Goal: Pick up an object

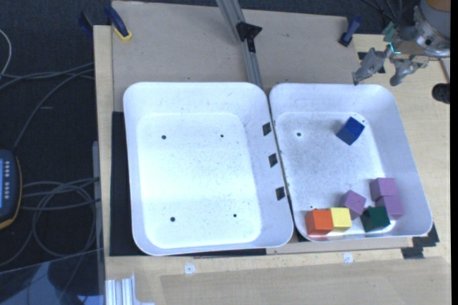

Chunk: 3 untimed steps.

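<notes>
White speckled plastic forms both bins; the left bin (193,167) lies bare, while the right bin (315,153) gathers an orange block (320,220), yellow block (340,218), green block (374,218) and purple blocks (386,195) in its near corner, a blue cube (351,130) farther back. Beyond, above the plywood bench (186,46), the gripper (383,71) hangs with fingers spread, grasping nothing. Cables cross dark carpet (50,3).
</notes>
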Each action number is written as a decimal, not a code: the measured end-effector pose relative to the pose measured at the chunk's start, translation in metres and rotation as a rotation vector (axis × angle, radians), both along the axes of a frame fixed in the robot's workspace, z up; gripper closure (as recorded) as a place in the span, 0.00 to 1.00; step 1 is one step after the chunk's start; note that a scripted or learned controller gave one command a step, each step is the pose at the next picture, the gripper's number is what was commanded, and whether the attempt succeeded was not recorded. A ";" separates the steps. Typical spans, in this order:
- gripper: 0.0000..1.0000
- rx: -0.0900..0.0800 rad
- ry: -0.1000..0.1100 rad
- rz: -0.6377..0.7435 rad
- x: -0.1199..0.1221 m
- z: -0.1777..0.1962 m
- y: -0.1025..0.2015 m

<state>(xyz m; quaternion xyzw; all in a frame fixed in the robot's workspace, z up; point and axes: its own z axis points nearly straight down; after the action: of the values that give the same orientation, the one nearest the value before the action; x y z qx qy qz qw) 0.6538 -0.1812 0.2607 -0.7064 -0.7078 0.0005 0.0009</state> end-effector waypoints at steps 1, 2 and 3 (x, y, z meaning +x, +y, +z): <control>0.00 0.000 0.000 0.000 0.000 0.000 0.000; 0.00 0.000 0.005 -0.002 0.007 -0.050 -0.006; 0.00 0.001 0.004 0.000 0.015 -0.103 0.000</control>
<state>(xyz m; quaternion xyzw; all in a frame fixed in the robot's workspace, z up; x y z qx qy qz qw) 0.6691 -0.1807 0.1574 -0.7063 -0.7079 0.0017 0.0027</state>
